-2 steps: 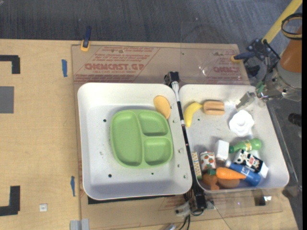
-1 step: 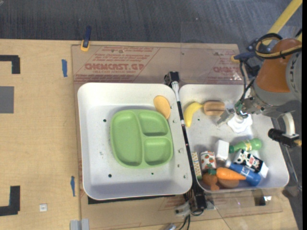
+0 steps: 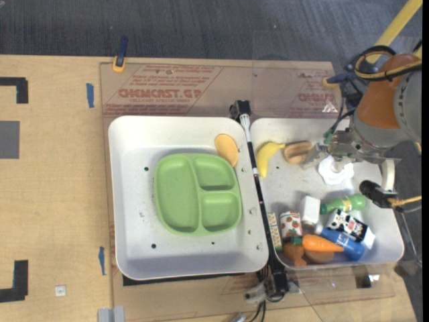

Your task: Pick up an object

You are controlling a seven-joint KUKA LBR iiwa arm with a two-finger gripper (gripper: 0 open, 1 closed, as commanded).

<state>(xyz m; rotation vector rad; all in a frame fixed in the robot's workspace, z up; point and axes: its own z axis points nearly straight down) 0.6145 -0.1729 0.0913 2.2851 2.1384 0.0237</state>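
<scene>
The arm's gripper (image 3: 333,154) hovered over the right bin (image 3: 397,247), near a banana (image 3: 268,155) and bread roll (image 3: 297,151); its finger opening could not be told.

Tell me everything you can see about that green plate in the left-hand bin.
The green plate is a pale green tray with rounded corners, split into three hollows: one large on its left, two smaller on its right. It looks like smooth plastic. It lies flat, right way up, near the middle of the left white bin, resting on the bin's floor. A yellow-orange toy lies just beyond its upper right corner.
</scene>
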